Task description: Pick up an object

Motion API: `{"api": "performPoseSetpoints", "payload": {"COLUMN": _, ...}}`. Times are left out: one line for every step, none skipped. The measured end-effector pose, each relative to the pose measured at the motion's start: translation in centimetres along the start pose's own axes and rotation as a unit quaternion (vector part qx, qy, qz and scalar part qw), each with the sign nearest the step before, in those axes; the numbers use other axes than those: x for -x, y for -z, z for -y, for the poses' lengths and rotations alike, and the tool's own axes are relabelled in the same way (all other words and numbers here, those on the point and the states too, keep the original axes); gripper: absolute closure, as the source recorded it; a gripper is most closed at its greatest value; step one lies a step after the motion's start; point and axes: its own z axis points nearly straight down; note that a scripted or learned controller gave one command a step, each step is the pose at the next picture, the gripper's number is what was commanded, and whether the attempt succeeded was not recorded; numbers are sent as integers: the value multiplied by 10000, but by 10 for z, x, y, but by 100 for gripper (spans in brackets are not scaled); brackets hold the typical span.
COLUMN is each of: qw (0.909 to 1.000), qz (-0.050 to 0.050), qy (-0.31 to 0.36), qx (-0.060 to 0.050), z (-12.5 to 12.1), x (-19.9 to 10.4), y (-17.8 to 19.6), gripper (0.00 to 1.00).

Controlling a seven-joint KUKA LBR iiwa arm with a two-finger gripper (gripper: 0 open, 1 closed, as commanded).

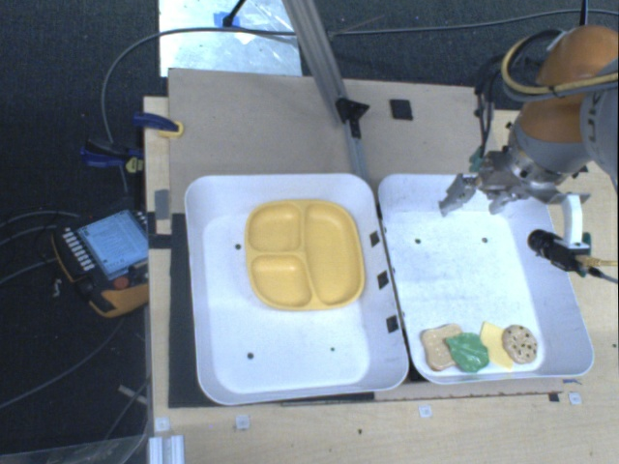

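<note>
Several toy foods lie in a row at the near edge of the right bin (455,259): a slice of toast (440,344), a green leafy piece (469,353) partly over the toast, a yellow cheese wedge (495,341) and a round cookie (520,343). My gripper (479,199) hangs over the far end of the same bin, well away from the food. It is open, with nothing between its fingers.
A yellow divided plate (305,254) sits in the far half of the left bin (290,356). A slanted metal pole (324,61) rises behind the bins. Tools and cables lie off the bench's left side.
</note>
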Motion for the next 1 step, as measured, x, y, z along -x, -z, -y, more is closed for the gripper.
{"api": "performPoseSetpoints", "payload": {"qw": 10000, "qz": -2, "qy": 16, "qx": -18, "z": -10, "x": -3, "y": -52, "gripper": 0}}
